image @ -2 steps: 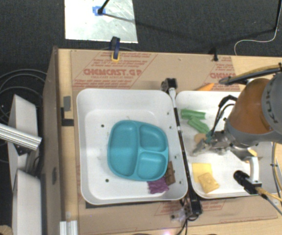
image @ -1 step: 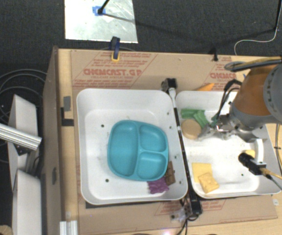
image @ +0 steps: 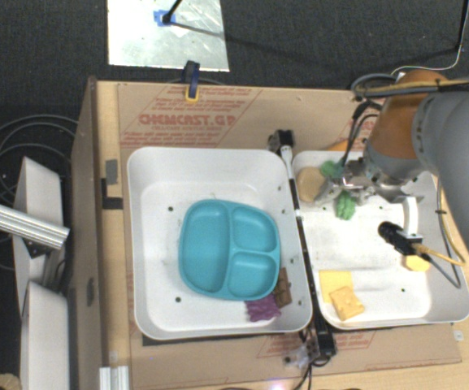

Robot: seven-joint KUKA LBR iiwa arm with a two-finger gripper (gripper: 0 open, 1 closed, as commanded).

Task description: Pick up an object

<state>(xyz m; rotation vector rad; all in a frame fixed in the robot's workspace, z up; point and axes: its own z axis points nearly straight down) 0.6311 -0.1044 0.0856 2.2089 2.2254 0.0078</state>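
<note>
Camera view puts the gripper low in the far left part of the right bin, with the grey arm reaching in over that bin's far rim. From here I cannot tell how far the claw is open, or whether it has hold of anything; the wrist hardware crowds that spot.

2 green pieces sit right at the claw: the lower green piece just below it and the upper green piece just above and to the left. A tan disc lies beside them against the bin's left wall. I judge 1 of the green pieces to be the target.

Nothing looks lifted clear of the bin, so I would call the pick not yet done: the approach seems made, and the grasp and lift are left.

Nearer the front, 2 yellow blocks lie well apart from the claw. The left bin holds a blue divided plate, a purple lump and a brown piece.
</note>
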